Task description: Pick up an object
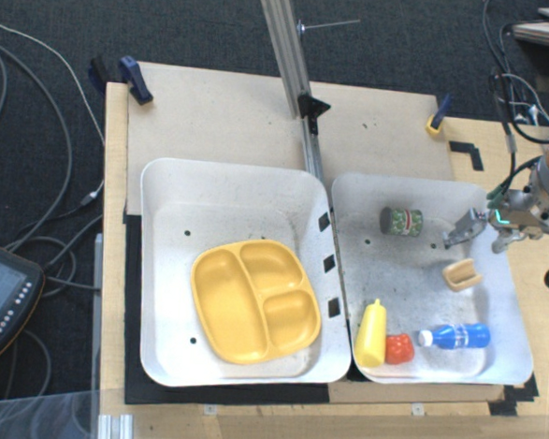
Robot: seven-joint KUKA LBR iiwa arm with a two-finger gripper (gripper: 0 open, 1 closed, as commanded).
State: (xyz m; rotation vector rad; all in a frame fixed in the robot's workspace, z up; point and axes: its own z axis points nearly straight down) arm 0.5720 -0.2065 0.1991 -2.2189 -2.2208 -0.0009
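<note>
I see my gripper (481, 232) hovering with fingers spread wide and empty, the small tan plastic cup (462, 274) lying just below them, likely my target.

Tray (255, 300) in left bin (164, 197); can (402, 221), bottle (454, 337) in right bin (351, 200)

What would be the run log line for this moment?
pincer open, nothing held | above right bin | nearest: tan cup
</note>
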